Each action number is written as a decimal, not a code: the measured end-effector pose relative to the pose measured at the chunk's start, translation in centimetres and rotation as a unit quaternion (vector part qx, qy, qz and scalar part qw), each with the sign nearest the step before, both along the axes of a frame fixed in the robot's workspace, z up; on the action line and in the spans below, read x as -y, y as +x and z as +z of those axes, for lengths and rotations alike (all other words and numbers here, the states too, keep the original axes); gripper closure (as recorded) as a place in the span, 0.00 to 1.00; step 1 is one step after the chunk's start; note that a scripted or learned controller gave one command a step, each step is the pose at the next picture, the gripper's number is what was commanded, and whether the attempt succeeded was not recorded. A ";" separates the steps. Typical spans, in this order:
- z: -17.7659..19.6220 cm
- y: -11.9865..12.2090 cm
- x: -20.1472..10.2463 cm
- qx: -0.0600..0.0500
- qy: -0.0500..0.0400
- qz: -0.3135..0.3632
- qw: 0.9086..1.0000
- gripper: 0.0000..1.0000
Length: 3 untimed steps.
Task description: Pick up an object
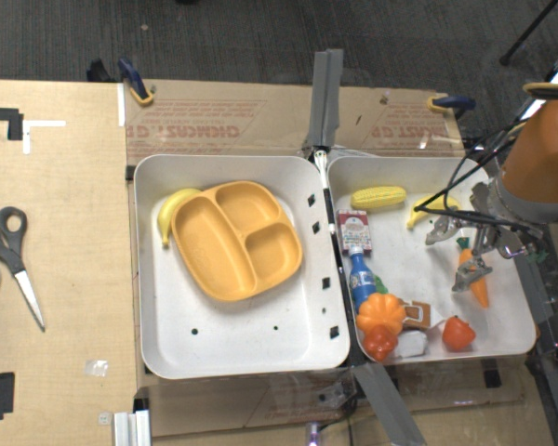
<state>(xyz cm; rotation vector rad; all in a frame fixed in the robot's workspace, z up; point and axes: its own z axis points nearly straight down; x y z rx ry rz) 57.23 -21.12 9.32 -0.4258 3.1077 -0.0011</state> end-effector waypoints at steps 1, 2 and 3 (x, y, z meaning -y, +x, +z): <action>0.1 1.7 0.9 0.002 -0.001 0.029 1.000 0.00; 1.2 1.9 0.8 0.005 -0.002 0.030 1.000 1.00; 1.2 1.9 0.8 0.005 -0.002 0.030 1.000 0.00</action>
